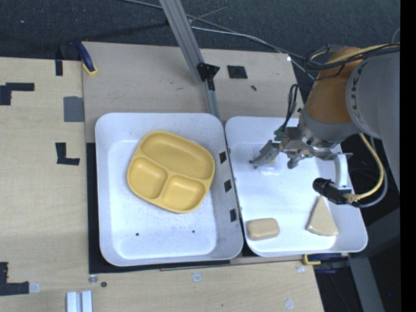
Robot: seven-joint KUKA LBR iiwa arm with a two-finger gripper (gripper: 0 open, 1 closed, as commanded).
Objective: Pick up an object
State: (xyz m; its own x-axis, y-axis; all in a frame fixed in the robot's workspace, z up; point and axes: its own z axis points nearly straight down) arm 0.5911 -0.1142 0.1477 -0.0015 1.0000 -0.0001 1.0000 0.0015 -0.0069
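Arm reaching over right bin. We're seeing yellow divided plate sitting in left bin; tan wedge, tan block lying near right bin's front. Gripper hovering, fingers spread, pinching nothing.

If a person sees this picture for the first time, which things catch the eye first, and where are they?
The yellow divided plate lies in the left bin. The grey arm with its orange band reaches in from the right, its gripper over the right bin. A tan block and a pale wedge lie near that bin's front edge.
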